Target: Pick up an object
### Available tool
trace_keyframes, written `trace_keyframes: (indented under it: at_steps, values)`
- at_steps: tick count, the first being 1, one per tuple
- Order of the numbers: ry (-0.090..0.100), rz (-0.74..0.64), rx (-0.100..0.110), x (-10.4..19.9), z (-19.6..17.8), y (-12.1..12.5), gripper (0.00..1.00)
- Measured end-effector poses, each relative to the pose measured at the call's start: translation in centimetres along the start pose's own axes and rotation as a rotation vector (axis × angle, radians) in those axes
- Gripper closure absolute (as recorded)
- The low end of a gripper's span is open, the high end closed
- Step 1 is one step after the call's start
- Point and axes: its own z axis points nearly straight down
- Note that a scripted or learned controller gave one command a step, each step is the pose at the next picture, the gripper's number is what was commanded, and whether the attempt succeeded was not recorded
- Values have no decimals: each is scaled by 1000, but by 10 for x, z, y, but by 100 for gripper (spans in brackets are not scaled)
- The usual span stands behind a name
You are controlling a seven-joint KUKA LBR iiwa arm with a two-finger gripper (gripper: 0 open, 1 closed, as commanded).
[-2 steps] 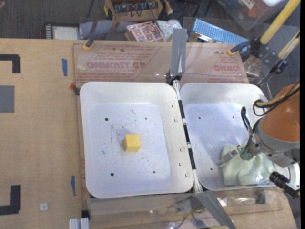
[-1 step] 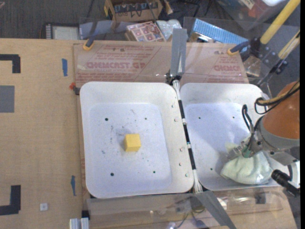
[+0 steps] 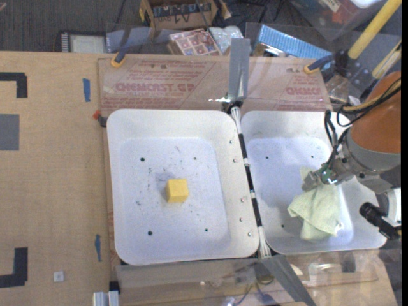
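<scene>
While the bench [image 3: 51, 171], a broad tan board, spreads across the whole lower scene, two shallow white bins sit on it side by side, touching along a shared seam that runs from about twelve o'clock down to six. One left bin [image 3: 127, 139] holds a single yellow cube [image 3: 178, 190], lying near its centre on a floor speckled with small dark marks and a few black dots. One right bin [image 3: 268, 139] holds a single pale green cloth [image 3: 319, 212], crumpled at roughly four o'clock within that bin, near its right wall. One arm [image 3: 376, 126], grey with an orange band, reaches in from three o'clock, and its gripper [image 3: 324, 177] sits low over the right bin, right at the top edge of the cloth, which seems to hang or spread downward from it; whether the claw is shut on the fabric or merely touching it cannot be told from this slant. Behind the bins, at twelve o'clock, one clear sheet with red lettering [image 3: 159, 85] lies flat, held by two orange clamps. Beyond it, clutter of boxes and cables lies on a dark floor. Several black marks and two blue tape strips dot the board at nine o'clock.
</scene>
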Motion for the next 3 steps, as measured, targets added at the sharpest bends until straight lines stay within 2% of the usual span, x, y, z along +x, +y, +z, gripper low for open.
trace_keyframes:
  at_steps: [1,2,3]
  values:
    - [-1,185,-1,-33,51,25,100]
    - [0,139,1,-63,-4,107,100]
    - [-1,-150,0,-95,45,116,100]
